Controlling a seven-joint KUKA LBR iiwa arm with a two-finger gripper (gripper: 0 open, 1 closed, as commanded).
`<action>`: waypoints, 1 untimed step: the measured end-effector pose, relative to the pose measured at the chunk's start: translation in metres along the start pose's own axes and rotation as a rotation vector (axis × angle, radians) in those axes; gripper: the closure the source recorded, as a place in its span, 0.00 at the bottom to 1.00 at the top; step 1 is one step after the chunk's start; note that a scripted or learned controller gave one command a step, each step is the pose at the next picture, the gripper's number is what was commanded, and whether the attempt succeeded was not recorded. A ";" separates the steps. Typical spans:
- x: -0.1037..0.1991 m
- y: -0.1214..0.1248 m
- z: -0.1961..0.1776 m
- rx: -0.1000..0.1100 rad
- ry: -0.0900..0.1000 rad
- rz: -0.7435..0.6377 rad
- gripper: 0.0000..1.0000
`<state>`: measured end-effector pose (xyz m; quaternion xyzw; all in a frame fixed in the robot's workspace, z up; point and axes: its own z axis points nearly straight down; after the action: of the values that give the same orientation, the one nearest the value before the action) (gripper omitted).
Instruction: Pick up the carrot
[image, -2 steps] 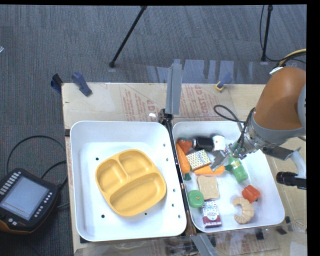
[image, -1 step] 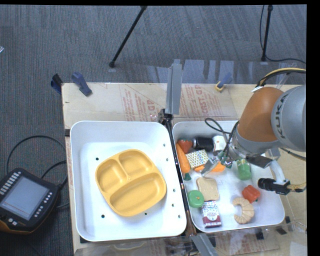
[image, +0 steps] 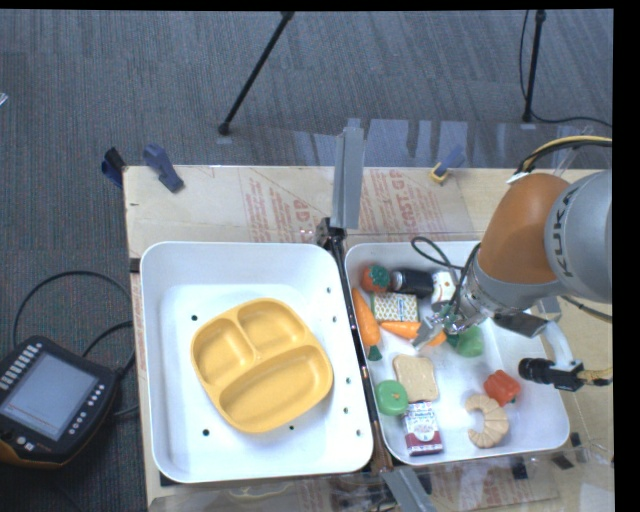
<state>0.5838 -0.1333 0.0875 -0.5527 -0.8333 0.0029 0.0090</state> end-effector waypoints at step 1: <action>-0.012 -0.029 -0.124 -0.016 -0.010 0.239 1.00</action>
<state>0.5642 -0.1559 0.2123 -0.6480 -0.7616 0.0002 -0.0001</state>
